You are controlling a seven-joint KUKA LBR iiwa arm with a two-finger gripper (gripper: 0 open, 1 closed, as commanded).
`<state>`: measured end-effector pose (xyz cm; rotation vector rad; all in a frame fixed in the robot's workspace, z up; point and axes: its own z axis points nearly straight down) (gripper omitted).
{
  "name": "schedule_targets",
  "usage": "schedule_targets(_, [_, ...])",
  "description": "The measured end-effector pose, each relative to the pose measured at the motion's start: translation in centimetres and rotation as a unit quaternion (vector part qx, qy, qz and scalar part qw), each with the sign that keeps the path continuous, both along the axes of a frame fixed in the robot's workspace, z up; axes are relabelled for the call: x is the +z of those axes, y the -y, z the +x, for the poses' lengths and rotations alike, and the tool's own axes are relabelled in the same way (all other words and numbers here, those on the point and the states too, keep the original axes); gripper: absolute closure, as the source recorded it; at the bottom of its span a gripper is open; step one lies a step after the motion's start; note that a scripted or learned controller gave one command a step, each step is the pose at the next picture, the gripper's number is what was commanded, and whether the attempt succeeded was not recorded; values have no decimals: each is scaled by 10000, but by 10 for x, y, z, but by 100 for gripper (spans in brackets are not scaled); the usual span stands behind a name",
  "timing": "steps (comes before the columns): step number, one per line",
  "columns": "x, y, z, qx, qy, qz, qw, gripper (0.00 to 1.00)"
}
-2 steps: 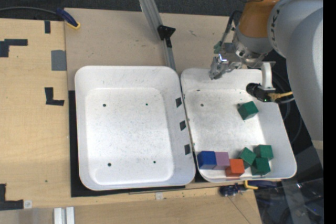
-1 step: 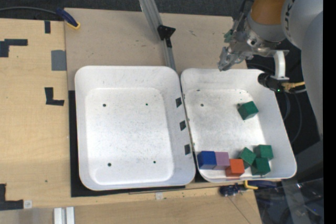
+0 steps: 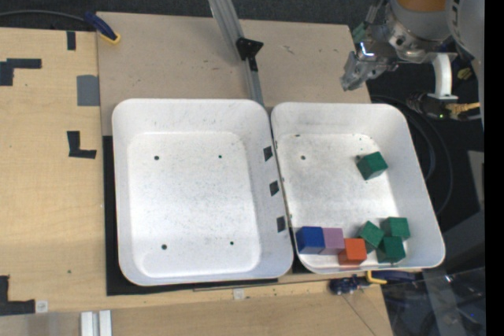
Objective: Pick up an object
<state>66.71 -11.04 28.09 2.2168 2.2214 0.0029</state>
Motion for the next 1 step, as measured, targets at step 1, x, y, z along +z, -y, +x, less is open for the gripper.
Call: schedule_targets(1, [-16,-57,0,19,-29,9,10000,100])
